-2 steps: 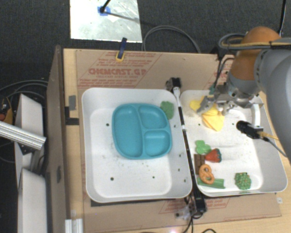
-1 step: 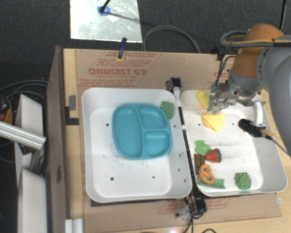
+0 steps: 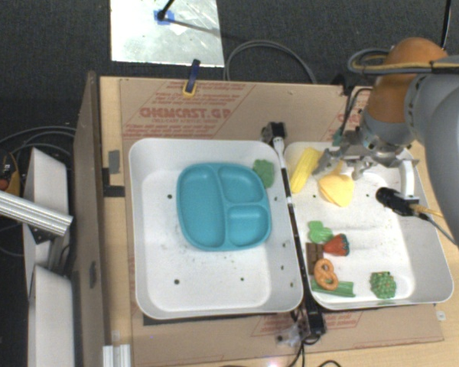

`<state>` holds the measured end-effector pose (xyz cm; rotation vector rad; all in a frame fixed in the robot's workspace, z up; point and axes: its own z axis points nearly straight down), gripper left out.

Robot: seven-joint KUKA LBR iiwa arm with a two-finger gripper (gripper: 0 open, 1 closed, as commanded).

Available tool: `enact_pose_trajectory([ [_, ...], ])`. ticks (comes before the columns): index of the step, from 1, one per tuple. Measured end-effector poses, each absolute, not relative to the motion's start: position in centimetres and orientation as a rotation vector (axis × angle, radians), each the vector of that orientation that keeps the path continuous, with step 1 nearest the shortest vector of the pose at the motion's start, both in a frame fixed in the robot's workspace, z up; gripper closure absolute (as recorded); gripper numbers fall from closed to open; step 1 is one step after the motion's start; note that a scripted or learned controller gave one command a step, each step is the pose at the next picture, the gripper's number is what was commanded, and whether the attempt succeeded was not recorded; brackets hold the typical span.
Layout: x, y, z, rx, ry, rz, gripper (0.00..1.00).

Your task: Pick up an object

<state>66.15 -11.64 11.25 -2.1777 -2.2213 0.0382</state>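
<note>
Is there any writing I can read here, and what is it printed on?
"CHEMCAST GP", red, on the brown board under the bins.
Similar red print repeats at the board's top, right side and front edge; too blurred to read.
Nothing legible elsewhere.

Right bin (image 3: 432, 270) crowded – left bin's (image 3: 157, 281) margins open.
</note>
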Motion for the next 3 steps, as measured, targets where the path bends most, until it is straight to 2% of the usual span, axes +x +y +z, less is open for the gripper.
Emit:
enact_pose_trajectory([
  [1,67.0,-9.0,9.6,-2.232,-2.237,0.003,0.00],
  [2,66.7,-11.8,8.5,-2.225,-2.223,-0.001,0.00],
  [3,66.3,-12.4,11.5,-2.222,-2.224,-0.004,0.00],
])
